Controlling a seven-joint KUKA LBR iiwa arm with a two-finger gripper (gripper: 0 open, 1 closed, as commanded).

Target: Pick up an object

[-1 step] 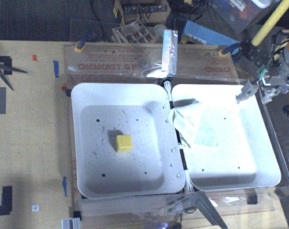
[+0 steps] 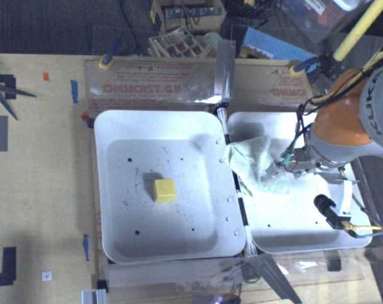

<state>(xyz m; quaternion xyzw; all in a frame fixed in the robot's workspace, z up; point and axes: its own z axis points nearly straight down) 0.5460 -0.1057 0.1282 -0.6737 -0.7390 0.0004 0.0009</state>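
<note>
The arm's gripper (image 2: pixel 286 163) hangs low in the right bin (image 2: pixel 305 223), right by a crumpled pale cloth (image 2: pixel 251 157) heaped against that bin's left wall. Whether the jaws are spread or pressed together, I cannot tell. To do this well, I'd come straight down on a raised fold and pinch there, not on the flat edge. The cloth has no clear long axis; it's bunched. A yellow block (image 2: pixel 164 190) sits in the left bin (image 2: pixel 159 122), its edges nearly square to the walls.

Bright even overhead light, my white bins (image 2: pixel 115 138) nearly washed out, soft short shadow left of the yellow block (image 2: pixel 164 190), overall slightly soft, grainy focus
</note>
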